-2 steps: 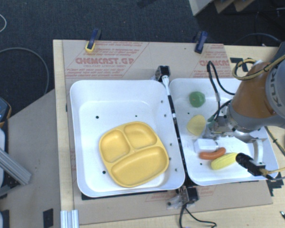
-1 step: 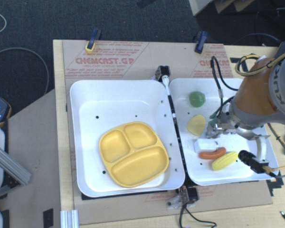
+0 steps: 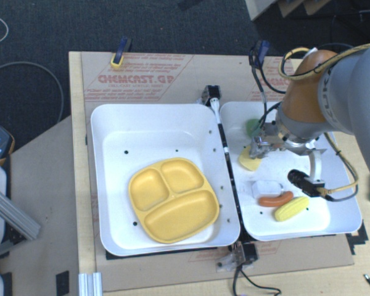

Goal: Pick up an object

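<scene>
My gripper (image 3: 258, 150) hangs low over the far left part of the right bin (image 3: 339, 217). Its tip is right at the top edge of a pale yellow wedge-shaped piece (image 3: 249, 162), and I cannot tell if it touches it. A green item (image 3: 252, 127) lies just behind the gripper, partly hidden by it. Toward the front of the same bin lie an orange-red sausage (image 3: 275, 198) and a yellow corn cob (image 3: 291, 209), side by side. A faint clear or white piece (image 3: 265, 185) sits between the wedge and the sausage.
The left bin (image 3: 105, 140) holds a yellow divided plate (image 3: 172, 199) at its front middle. The ridge between the two bins (image 3: 227, 159) runs close to the left of the gripper. The arm's grey and orange wrist (image 3: 308, 97) covers the right bin's far side.
</scene>
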### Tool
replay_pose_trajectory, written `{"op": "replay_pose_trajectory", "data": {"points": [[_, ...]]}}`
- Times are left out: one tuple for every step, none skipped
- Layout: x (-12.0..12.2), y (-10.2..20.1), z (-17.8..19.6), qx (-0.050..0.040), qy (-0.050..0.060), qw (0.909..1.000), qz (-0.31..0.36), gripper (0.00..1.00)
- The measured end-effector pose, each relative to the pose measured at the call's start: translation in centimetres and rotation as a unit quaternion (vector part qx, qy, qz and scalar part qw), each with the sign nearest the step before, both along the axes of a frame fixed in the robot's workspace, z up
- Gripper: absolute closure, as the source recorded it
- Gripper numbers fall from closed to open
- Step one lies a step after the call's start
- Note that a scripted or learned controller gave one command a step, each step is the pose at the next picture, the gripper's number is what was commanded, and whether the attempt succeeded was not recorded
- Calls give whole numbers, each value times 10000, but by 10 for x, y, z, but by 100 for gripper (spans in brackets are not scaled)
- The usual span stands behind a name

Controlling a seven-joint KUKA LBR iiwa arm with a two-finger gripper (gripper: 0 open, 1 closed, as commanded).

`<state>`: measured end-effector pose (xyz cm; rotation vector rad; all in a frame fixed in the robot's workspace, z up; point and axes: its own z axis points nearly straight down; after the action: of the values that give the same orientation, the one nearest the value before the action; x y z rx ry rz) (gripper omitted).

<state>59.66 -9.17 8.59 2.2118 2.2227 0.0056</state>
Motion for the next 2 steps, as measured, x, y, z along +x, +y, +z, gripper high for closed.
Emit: {"op": "replay_pose_trajectory", "data": {"points": [[-2, -2, 11, 2, -5, 10000, -20, 100], [8, -30, -2, -2, 22, 10000, -36, 100]]}}
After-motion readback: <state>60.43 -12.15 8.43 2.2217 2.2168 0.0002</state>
